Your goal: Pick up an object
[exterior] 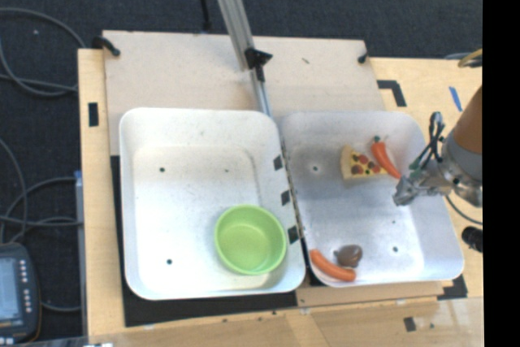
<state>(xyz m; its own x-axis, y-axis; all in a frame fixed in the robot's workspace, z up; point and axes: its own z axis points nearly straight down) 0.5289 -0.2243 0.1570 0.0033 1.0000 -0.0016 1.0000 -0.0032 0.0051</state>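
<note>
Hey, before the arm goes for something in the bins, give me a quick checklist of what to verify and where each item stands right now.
1. Gripper sits over the right bin, near its right side: ok.
2. Nothing seen between its fingers yet: ok. Whether they are open or shut: cannot tell.
3. Nearest targets, the pizza slice toy and the carrot, lie up-left of the gripper and touch each other, so a clean single grasp is doubtful: not ok.
4. Hot dog and brown lump crowd the bin's front rim: not ok for easy access.
5. Green bowl in the left bin stands alone, upright: ok, but across the divider.
</note>
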